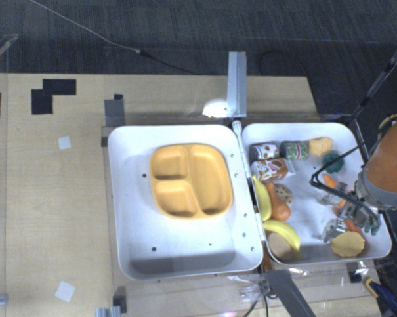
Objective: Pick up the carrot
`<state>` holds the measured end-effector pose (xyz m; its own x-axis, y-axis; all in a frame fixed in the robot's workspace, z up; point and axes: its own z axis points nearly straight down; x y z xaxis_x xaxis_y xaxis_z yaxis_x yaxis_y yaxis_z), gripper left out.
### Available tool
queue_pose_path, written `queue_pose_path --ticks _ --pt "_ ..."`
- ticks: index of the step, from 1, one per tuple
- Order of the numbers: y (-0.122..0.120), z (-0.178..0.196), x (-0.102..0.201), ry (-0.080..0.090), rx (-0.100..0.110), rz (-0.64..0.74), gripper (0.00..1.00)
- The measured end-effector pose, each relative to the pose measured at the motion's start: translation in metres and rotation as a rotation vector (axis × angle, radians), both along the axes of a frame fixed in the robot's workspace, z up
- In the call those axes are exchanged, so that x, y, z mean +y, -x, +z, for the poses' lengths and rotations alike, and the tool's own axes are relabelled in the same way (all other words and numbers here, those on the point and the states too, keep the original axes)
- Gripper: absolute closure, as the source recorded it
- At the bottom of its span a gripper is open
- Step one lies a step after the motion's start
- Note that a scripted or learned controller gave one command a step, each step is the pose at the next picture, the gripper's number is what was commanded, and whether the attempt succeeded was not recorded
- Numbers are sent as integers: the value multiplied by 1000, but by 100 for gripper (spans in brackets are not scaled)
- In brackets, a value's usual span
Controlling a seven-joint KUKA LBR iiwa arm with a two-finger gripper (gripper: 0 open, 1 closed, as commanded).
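The carrot lies in the right bin, toward the right side of the frame, an orange piece with a dark green top pointing up and left; it rests on the bin floor and is not yet lifted, so the pick is still to be done. The tool hangs low just below and right of the carrot, over the lower right corner of the bin, but cables and metal parts crowd it and I cannot tell how it stands or whether anything is in it. Close around are a yellowish round piece beneath the tool, two bananas on the bin's left side, small cans along the top and a brownish fruit. The left bin carries a yellow divided tray, well apart on the tabletop.
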<state>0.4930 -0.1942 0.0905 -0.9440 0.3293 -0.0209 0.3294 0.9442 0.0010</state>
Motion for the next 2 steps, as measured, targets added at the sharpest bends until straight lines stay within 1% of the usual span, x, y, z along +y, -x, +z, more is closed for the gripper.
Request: queue_pose_path --ticks 1,2 --pt "-15 -1 -11 -7 7 -231 0" --pt "-19 12 -10 -7 -2 -225 100"
